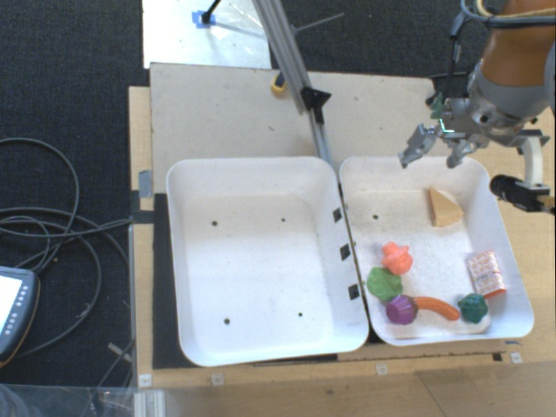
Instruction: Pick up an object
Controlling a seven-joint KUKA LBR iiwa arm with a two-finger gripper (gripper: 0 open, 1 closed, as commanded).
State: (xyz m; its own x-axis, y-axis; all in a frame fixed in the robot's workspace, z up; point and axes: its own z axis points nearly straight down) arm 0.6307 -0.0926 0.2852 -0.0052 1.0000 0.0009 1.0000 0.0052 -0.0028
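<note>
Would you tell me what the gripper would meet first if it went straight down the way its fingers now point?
Probably the bare floor of the right bin near its far rim. The gripper hangs open above that bin's far edge, and the tan wedge lies nearer and to the right, likely off its line; depth is uncertain.

No text, label, brand, number or sign can be read anywhere in this view. The small pink-and-white packet [485,273] in the right bin [508,233] carries a checked pattern that may include print — it is too small and blurred to make out. The device [13,307] at the left edge of the picture shows a pale lit screen, with no characters legible on it. The black patches [344,252] along the rim where the two bins meet are plain dark marks — no lettering shows on them. The blue marker [201,18] on the white sheet [187,33] at the top bears no readable writing either.
</note>
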